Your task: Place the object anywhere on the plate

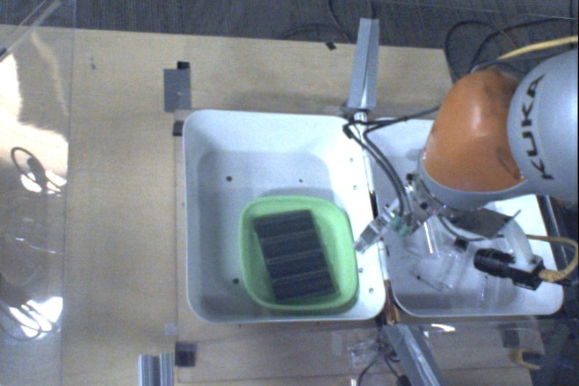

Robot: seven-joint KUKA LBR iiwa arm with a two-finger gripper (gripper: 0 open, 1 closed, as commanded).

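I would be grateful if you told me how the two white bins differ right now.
The left bin holds a green plate with a dark ridged block lying on it; the right bin has the arm hanging over it. The left bin shows nearly whole; the right bin is mostly covered by the arm. Both are shallow, white and side by side.

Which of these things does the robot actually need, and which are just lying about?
For the job:
- green plate
- dark ridged object lying on it
- gripper

Just there:
- left white bin
- right white bin
- cables
- grey post
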